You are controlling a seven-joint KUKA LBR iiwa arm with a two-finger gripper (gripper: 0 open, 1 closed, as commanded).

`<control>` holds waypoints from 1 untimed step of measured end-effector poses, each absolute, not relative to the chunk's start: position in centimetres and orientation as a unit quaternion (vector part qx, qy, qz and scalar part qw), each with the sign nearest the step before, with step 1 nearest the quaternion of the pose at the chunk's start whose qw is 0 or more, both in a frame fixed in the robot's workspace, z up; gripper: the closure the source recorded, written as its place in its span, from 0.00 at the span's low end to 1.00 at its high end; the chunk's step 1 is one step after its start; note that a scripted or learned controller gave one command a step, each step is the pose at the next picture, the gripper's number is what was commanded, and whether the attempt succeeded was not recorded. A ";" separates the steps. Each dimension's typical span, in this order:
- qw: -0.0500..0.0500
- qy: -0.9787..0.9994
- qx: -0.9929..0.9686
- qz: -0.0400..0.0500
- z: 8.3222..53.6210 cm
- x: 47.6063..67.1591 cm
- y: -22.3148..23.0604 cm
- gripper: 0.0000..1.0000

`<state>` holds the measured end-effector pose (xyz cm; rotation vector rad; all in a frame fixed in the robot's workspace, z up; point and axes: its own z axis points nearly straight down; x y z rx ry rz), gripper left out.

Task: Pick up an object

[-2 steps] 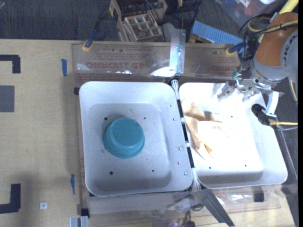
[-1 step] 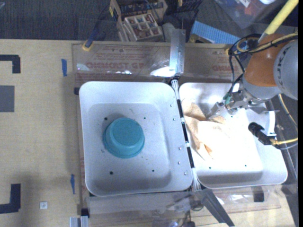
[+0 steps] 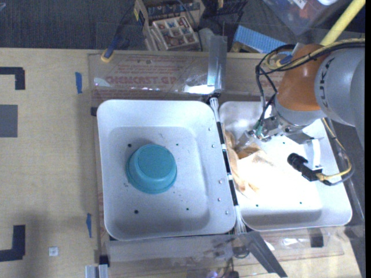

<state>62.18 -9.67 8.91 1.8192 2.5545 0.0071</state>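
Faded red lettering is showing on a clear plastic sheet [image 3: 152, 80] lying along the far edge of the bins, but it is too blurred to read. Part of a white label with dark letters is peeking from the grey arm [image 3: 339, 86] near its orange band, also unreadable.

A teal bowl [image 3: 152, 168] is sitting upside down near the middle of the left bin [image 3: 116, 117], alone on the white floor. The claw [image 3: 262, 129] is hanging over the far left part of the right bin [image 3: 333, 216], well apart from the bowl, with the divider between the bins lying between them. How far the claw is opened cannot be told. Just below it, some tan, crumpled material [image 3: 243, 155] is lying along the right bin's left wall.

The bins are resting on a pale wooden table [image 3: 46, 155] marked with black tape, and a cluttered dark floor is showing beyond.
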 end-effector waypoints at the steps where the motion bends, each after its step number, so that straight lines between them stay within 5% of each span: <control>1: 0.006 0.813 0.583 0.004 10.1 62.3 -10.0 1.00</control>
